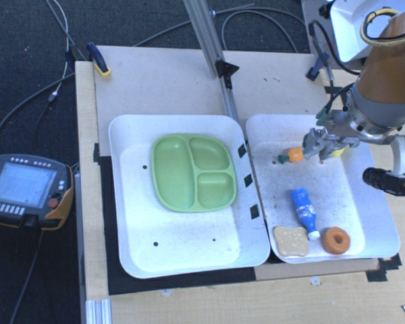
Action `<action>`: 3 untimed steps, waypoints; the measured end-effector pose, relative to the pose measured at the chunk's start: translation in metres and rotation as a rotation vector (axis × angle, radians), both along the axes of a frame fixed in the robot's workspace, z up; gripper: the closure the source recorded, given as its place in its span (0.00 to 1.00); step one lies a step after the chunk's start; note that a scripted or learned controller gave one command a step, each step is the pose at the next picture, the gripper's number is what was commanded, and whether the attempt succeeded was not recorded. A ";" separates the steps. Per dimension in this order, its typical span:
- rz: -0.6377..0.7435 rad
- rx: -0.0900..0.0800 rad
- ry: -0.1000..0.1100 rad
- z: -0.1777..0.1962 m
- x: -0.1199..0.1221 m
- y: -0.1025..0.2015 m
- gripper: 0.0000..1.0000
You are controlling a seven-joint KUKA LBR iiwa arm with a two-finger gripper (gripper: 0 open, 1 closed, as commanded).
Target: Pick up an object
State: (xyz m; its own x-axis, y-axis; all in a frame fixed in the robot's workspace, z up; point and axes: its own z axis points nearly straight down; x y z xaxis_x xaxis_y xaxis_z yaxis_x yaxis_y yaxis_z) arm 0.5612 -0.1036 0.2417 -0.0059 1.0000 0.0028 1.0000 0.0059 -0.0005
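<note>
Reaching in from the right, the claw [322, 147] hangs over the top part of the right bin [364, 248]. I cannot tell how wide it is. A small orange ball [295, 155] lies just beside it, on its left. Lower down sit a blue bottle [303, 211], a piece of toast [291, 241] and a donut [336, 239]. A green plate [193, 173] fills the left bin [142, 248].

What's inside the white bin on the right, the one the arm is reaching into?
Inside the right bin lie a blue bottle, a donut, a toast slice and a small orange piece. The gripper covers whatever sits beneath it.
</note>
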 end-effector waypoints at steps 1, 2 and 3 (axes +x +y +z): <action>0.002 0.001 0.000 0.007 -0.003 0.059 1.00; 0.002 0.000 -0.001 0.010 -0.005 0.117 1.00; 0.001 0.000 0.002 0.011 -0.022 0.167 1.00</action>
